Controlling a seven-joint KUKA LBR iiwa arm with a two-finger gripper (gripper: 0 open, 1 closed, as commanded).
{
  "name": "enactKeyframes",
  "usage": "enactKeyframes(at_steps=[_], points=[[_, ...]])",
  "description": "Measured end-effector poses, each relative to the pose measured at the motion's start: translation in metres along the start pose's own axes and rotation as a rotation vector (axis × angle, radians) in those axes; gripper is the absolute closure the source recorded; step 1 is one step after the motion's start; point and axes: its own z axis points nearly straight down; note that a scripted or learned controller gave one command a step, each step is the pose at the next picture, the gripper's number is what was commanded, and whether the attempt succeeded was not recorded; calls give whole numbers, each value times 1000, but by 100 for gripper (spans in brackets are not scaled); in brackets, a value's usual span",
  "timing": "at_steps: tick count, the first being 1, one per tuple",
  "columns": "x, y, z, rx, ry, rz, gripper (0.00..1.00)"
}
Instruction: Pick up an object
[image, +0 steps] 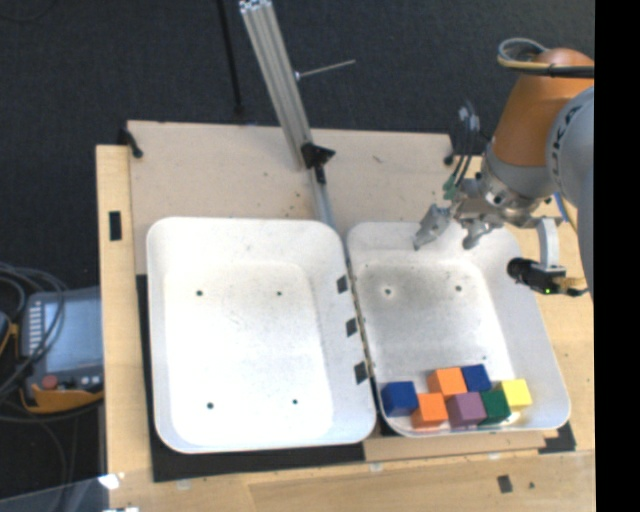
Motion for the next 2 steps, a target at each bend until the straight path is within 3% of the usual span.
enactKeyframes(at_steps=[2], points=[[3, -3, 95, -1, -1, 1, 0]])
